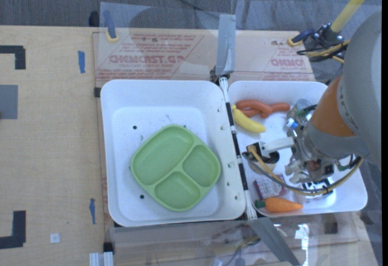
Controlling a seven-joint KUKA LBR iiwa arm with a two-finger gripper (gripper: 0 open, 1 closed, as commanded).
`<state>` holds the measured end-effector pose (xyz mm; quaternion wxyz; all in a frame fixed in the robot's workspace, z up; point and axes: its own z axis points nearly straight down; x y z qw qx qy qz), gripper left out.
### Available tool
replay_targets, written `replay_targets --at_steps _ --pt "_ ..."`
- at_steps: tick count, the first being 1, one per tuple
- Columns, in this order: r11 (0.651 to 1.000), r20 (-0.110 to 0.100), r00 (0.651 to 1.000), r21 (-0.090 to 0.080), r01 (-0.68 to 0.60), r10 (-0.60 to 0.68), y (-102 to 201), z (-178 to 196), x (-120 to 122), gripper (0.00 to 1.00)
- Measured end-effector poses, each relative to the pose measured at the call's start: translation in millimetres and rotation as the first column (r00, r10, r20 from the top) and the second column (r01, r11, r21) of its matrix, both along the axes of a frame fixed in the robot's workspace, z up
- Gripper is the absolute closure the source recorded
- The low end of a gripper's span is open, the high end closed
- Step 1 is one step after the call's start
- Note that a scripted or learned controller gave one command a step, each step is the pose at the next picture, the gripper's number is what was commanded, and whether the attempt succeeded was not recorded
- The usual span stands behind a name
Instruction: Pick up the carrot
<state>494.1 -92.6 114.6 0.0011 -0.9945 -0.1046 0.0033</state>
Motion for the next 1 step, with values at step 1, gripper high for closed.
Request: replay_targets --at_steps 1 --pt "1.0 0.003 1.0 0.0 0.004 -0.004 75.1 69.0 -15.2 1.0"
